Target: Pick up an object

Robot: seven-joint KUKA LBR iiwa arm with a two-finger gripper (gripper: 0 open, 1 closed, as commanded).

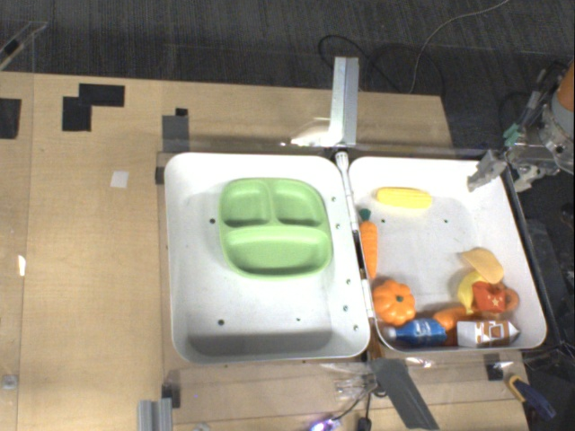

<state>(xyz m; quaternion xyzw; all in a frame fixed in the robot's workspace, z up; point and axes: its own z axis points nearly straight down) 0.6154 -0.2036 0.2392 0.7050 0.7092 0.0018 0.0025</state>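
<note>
gripper (499, 171): parked over right bin (449, 232) rim, fingers apparently apart, nothing held
risk: corn (403, 198) missed, descent off-target

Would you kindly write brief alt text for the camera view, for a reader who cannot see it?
Two white bins sit side by side on a bench: the left bin holds a green divided plate, and the right bin holds toy foods, including a yellow piece, a carrot and a small pumpkin. The gripper hovers over the right bin's far right corner, holding nothing visible.
</note>
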